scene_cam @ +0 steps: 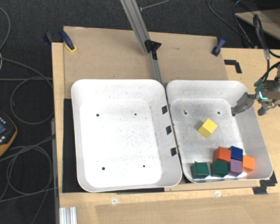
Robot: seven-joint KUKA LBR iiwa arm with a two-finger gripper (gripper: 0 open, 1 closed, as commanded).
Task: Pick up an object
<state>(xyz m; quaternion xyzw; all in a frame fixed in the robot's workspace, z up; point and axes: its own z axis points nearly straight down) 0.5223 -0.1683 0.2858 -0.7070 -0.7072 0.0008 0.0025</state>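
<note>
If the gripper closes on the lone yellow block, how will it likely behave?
The yellow block looks rigid and flat-faced, so it probably slides rather than rolls. It seems small and light, and sits apart from the other blocks, so a push likely shifts it freely.

Single fixed view, set high above the bench (130,45) and tilted down at a slant. Both white bins (84,125) fully in frame, side by side, with cabled floor beyond the far and left edges. Moderately distant, whole worktop visible.
</note>
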